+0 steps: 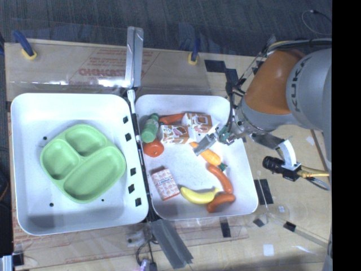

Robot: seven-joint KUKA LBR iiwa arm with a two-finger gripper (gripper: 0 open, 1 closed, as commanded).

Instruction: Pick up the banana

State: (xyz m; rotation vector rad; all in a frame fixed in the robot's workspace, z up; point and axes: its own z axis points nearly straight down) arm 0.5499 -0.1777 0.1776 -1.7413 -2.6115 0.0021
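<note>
Banana (197, 195): yellow, short, gently curved, ends turned up a bit. Lies flat on floor of right bin (186, 171), lower-centre of frame, near bin's front wall. Its right tip touches an orange-red sausage-like item (221, 201); small printed carton (164, 184) just to upper left.

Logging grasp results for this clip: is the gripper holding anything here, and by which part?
Cannot be told. The gripper is low over the carrot in the right bin; the banana lies untouched near the front wall.

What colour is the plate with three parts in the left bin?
Light green. The plate shows best in the camera view, lying in the white left bin.
</note>
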